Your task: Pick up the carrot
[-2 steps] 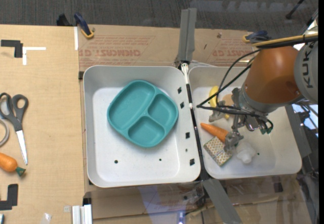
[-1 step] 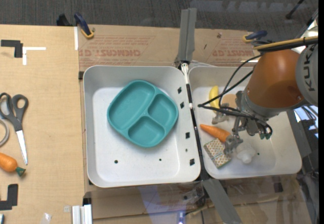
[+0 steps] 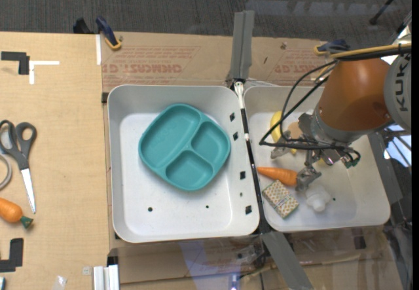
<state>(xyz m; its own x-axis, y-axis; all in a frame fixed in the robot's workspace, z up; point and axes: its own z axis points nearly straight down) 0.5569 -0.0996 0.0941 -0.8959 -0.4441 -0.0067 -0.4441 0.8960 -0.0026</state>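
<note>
Landmark: the right bin (image 3: 366, 217), white and shallow.

On that bin's floor, close to its left wall: the carrot (image 3: 275, 174). Lies flat, orange, thin tip toward the left wall, thicker end toward the bin's middle. Rests on the floor, not lifted.

Above the bin's middle: the gripper (image 3: 306, 179), hanging from the grey arm with its orange band (image 3: 353, 95). Sits right at the carrot's thicker end; contact or a small gap, cannot tell. How far open, cannot tell: too dark and tangled with cables. Nothing visibly held.

Also inside the right bin:
- toward the front-left corner, just in front of the carrot, a small patterned block (image 3: 280, 201), lying tilted;
- toward the front, just beside the block and under the gripper, a pale clear lump (image 3: 318, 201), shape hard to make out;
- toward the back-left, a yellow thing (image 3: 277, 124), mostly hidden by the arm.

Against the right bin's left wall: the left bin (image 3: 124, 217), bearing a teal divided plate (image 3: 185, 146) with three compartments.

Well away from the right bin, past the left bin on the wooden bench top (image 3: 52, 118): scissors (image 3: 19, 151) with grey handles, and in front of them a second carrot (image 3: 10, 211).

Behind the right bin, on brown cardboard (image 3: 170, 63): a blue clamp (image 3: 330, 46).
</note>
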